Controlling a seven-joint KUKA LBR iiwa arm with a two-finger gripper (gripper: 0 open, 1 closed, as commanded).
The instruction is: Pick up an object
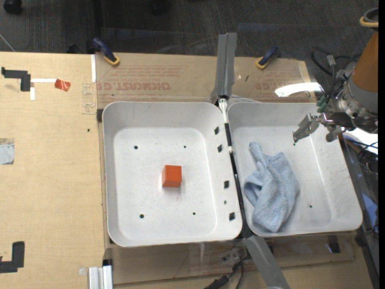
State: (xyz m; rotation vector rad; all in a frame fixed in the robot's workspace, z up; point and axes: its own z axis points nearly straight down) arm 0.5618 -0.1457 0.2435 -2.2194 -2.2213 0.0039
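Bench with two white bins

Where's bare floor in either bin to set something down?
Left bin: open all around the orange block at its centre. Right bin: the blue cloth crowds the left half; floor is bare right of it, under the gripper.

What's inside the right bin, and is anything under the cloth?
The right bin holds a crumpled blue cloth, lying left of centre on the bin floor. Whatever lies beneath the cloth is covered and cannot be seen.
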